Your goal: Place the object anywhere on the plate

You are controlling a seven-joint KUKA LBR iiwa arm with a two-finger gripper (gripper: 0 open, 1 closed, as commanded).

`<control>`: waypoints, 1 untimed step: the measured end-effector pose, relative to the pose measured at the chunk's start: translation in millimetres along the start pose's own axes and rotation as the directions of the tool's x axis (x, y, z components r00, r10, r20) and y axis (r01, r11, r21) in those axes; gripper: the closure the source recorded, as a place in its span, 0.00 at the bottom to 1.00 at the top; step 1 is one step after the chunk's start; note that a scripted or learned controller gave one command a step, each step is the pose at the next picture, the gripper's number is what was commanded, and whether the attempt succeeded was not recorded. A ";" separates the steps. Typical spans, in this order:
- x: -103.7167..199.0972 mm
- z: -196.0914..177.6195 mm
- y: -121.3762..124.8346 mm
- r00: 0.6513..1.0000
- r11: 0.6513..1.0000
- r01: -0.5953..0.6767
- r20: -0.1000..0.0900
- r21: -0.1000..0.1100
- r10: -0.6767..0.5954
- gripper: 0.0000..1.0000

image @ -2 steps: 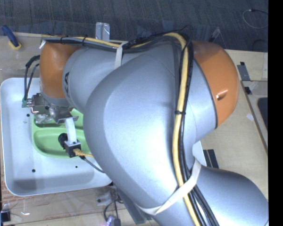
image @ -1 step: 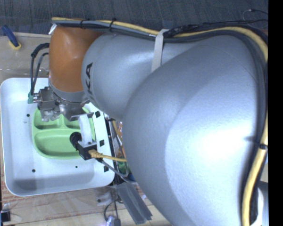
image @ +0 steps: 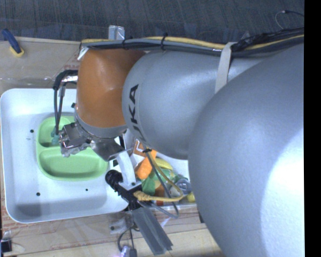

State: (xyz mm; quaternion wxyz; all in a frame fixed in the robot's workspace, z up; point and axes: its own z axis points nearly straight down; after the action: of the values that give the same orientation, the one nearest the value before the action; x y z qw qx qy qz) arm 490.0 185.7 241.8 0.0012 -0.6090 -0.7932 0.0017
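On the far left of the bench [image: 21, 232], a small blue and yellow thing [image: 12, 42] lies by the corner, well apart from everything else. Next comes my left white bin [image: 16, 159], and a green plate [image: 69, 165] with two hollows sits in it. My gripper [image: 69, 141] hangs over the plate, right at the ridge between the hollows. My own orange band [image: 101, 90] and big grey arm [image: 230, 143] hide most of it, so I cannot tell how the gripper is set, or if anything is in it. I cannot tell which thing is the one to place, either. The only loose things I can see are a heap of toys [image: 158, 183], orange, green and yellow, in the right bin just beside my wrist. I think that if I came over with nothing, I would let go over the plate and nothing would land there. If I do have something, it could hit the ridge and roll off into the bin. My cables [image: 58, 103] hang close to the plate too, and could catch its rim and drag it.
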 end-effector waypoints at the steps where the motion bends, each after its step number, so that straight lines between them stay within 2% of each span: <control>1: 20.3 34.8 -9.5 0.974 0.974 0.228 0.000 0.001 -0.228 1.00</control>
State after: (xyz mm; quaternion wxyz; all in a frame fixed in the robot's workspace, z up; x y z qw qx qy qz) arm 475.5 202.9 207.1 0.0014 -0.5139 -0.8578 0.0019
